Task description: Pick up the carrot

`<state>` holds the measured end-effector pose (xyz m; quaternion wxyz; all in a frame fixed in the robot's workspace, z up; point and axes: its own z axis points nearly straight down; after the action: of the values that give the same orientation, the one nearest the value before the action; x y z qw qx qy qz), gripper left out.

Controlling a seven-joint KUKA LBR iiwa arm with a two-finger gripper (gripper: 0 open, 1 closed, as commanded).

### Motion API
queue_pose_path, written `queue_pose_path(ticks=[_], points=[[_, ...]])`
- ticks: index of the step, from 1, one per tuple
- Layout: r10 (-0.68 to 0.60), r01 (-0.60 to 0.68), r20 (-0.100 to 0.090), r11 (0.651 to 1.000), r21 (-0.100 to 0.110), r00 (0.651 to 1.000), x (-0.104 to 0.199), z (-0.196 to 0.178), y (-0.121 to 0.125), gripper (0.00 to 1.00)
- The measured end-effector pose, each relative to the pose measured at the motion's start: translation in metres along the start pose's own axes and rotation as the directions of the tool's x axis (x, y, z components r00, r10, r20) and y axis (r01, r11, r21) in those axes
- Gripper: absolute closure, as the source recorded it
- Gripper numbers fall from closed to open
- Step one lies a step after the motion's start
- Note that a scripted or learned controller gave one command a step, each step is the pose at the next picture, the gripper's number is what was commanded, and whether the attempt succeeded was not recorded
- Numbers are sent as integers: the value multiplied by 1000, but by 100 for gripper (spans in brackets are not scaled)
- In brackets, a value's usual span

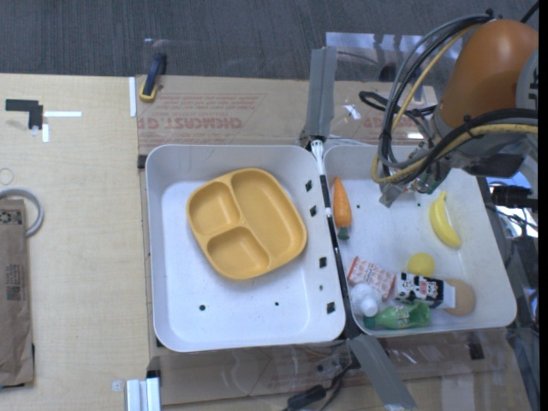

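Right, here is where you stand: the carrot [341,205] lies in the right bin [488,315], pressed up along that bin's left wall just beside the divider, orange body running top to bottom with its green tip pointing toward the near edge. Nothing is touching it. Your end effector [396,191] hangs over the upper middle of the same bin, near the carrot but clearly apart from it, off to its right and a little further back, with cables looping above. From this angle you cannot tell how it is set, and nothing shows in its grip. So by my read the pick has not begun: no contact, no lift, the whole grasp is left to do. Watch the neighbours, too: the banana [443,221] sits to the right of the end effector, and a cluster of small packets [370,275] lies below the carrot toward the front. The yellow divided plate [247,223] in the left bin [171,306] plays no part.
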<state>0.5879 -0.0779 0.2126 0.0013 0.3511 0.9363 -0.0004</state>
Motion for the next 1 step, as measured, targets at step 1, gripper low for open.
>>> queue_pose_path(ticks=[1], points=[[2,-2,1,1000,0,1000,-64,17,24,100]])
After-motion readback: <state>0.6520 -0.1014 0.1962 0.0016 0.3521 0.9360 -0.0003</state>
